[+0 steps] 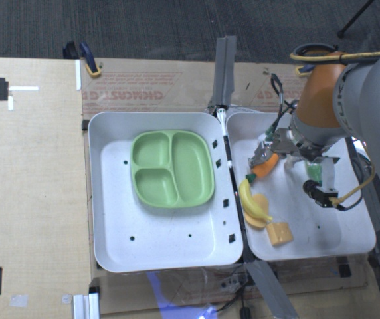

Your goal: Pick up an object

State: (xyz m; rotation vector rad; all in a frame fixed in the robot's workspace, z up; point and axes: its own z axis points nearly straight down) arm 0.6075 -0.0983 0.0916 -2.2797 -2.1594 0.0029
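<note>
Two white bins: green divided plate point(173, 169) left; banana point(252, 205), cheese wedge point(279, 233), carrot point(265, 167) right; gripper point(268, 153) state unclear.

Grey arm point(369, 92) enters from right, orange band above wrist. Gripper point(268, 157) hangs low, pointing left. Cables trail off the wrist.
</note>
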